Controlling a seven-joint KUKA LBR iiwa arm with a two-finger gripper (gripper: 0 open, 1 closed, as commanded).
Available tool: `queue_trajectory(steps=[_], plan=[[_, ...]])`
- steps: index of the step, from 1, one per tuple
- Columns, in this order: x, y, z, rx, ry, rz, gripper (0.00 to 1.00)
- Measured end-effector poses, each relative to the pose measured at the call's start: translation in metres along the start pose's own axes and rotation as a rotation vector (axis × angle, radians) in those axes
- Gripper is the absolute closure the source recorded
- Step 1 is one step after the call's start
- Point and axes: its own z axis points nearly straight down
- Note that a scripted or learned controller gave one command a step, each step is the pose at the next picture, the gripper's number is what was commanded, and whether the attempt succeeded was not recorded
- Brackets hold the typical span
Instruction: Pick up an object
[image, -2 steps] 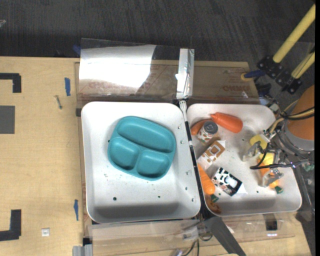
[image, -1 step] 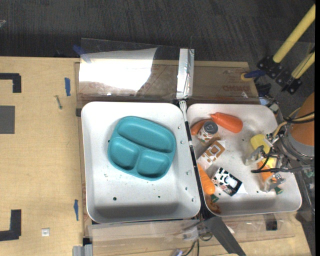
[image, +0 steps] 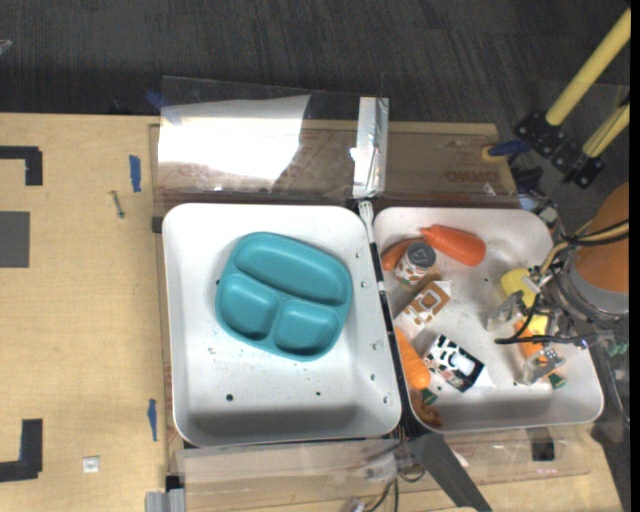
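Observation:
The right bin (image: 500, 400) holds several small objects. An orange carrot-like piece (image: 455, 243) lies at the back beside a small round jar (image: 417, 259). A brown and white box (image: 425, 303) sits below them. A second orange piece (image: 412, 365) lies along the left wall, next to a black and white item (image: 455, 363). A yellow object (image: 515, 283) rests near the right side. My gripper (image: 528, 322) hangs low over the bin's right side, just below the yellow object, with small orange and yellow bits (image: 543, 365) beneath it. Cables and the wrist hide its tips.
The left bin (image: 190, 300) bears a teal divided plate (image: 284, 294). The arm's orange band (image: 608, 245) sits over the right bin's right rim. A clear plastic sheet (image: 235, 145) stands behind the bins. Yellow bars (image: 590, 65) cross the far right corner.

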Motion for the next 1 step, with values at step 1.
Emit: queue_trajectory(steps=[1], plan=[[0.0093,0.0222,-0.0004,0.001,-0.002,0.089,0.0]])
